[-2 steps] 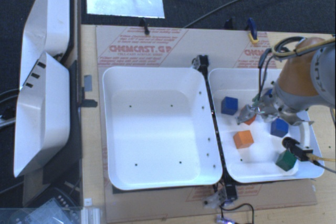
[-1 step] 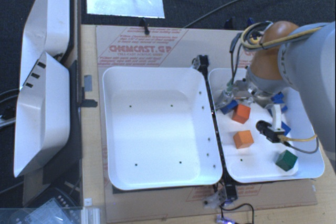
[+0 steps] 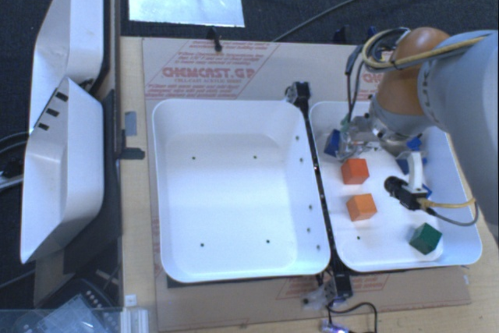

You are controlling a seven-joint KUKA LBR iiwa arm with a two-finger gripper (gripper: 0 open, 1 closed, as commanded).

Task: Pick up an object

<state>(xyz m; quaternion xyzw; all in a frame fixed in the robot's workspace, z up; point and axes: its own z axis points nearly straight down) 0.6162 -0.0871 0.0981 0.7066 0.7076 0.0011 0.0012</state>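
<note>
The right bin [image 3: 460,249] holds several small blocks. My gripper [image 3: 352,139] reaches down at that bin's far left part. A blue block [image 3: 334,143] lies right against the gripper's left side, partly hidden by it. Just below the gripper sits an orange-red cube [image 3: 355,171]. Nearer the front is a second orange cube [image 3: 361,207]. A dark green cube [image 3: 425,238] rests near the bin's front right corner. Another blue piece [image 3: 406,163] peeks out under the arm's wrist.
The left bin [image 3: 168,168] stands beside the right one, their rims meeting along a dark divider [image 3: 316,168]. The grey arm with its orange band [image 3: 409,70] covers the right bin's far right part. A yellow cable with a black plug [image 3: 405,193] hangs over that bin.
</note>
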